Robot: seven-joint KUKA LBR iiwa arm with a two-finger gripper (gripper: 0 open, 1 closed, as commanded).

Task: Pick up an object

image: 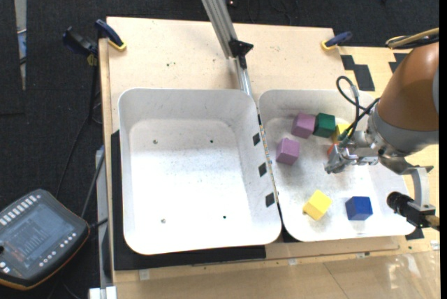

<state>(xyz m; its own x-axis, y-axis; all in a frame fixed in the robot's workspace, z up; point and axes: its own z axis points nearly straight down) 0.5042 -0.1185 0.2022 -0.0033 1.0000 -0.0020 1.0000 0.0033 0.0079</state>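
Two white bins are set side by side on a pale bench (181, 53). The right bin (293, 229) is seen to hold two purple cubes (288, 150), a green cube (325, 124), a yellow cube (317, 205) and a blue cube (359, 208). The gripper (337, 161) is positioned low between them, right of the lower purple cube; its state cannot be told.

The arm (413, 98) is a thick, rounded thing with a broad orange-brown band, and below that a smooth grey section. A black cable (351, 100) loops off its side. The end effector (337, 162) is small, grey metal, with bits of red and orange wiring just above it. A black knob-like fitting (401, 205) sticks out nearby.
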